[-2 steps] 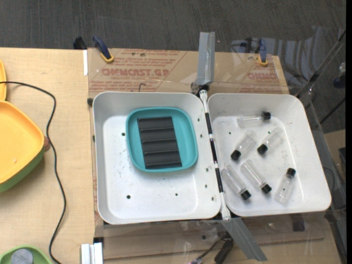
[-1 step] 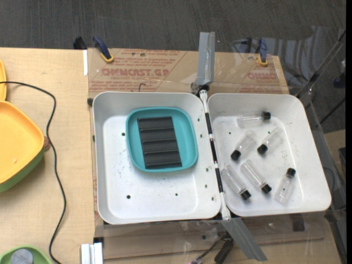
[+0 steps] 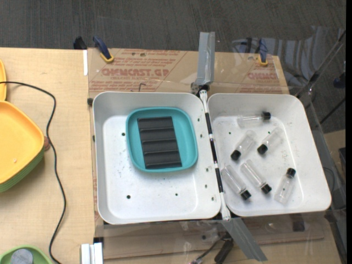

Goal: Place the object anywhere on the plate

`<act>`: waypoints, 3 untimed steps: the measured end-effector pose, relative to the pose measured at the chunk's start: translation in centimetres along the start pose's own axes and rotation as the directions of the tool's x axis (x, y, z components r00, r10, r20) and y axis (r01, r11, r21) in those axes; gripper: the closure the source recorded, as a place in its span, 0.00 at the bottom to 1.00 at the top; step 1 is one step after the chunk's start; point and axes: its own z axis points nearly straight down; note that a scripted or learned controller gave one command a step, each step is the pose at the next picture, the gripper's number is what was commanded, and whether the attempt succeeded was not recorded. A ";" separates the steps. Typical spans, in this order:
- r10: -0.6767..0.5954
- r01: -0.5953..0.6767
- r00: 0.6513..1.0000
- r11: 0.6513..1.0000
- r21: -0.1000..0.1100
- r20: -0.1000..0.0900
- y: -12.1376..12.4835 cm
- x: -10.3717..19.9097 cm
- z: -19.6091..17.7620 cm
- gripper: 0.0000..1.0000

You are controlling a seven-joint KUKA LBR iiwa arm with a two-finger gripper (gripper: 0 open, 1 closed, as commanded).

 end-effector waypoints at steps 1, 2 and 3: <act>0.160 -0.160 0.987 0.987 0.002 0.002 -0.4 -1.2 0.1 0.00; 0.301 -0.301 0.954 0.954 0.002 0.004 -1.0 -2.1 0.1 0.00; 0.338 -0.338 0.941 0.941 0.002 0.004 -1.0 -2.2 0.2 0.00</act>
